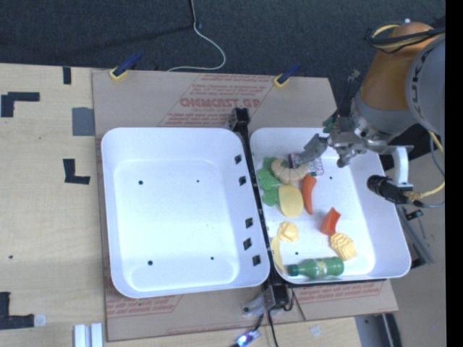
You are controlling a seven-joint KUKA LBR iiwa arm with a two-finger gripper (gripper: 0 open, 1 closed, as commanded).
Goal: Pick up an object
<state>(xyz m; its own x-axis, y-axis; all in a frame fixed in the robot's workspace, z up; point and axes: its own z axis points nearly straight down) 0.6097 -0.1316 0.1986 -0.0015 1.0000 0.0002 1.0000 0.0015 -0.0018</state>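
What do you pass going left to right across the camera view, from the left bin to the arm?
Left bin → green pieces → yellow piece → orange carrot → red piece → right bin's far wall → arm.

Look at your arm (405,78) on the right side. It is big and grey, with an orange band near the wrist. It bends down and reaches to the left. Your gripper (307,157) sits at the end, pointing down and left at a slant. You cannot tell if it is pinched together or spread apart.
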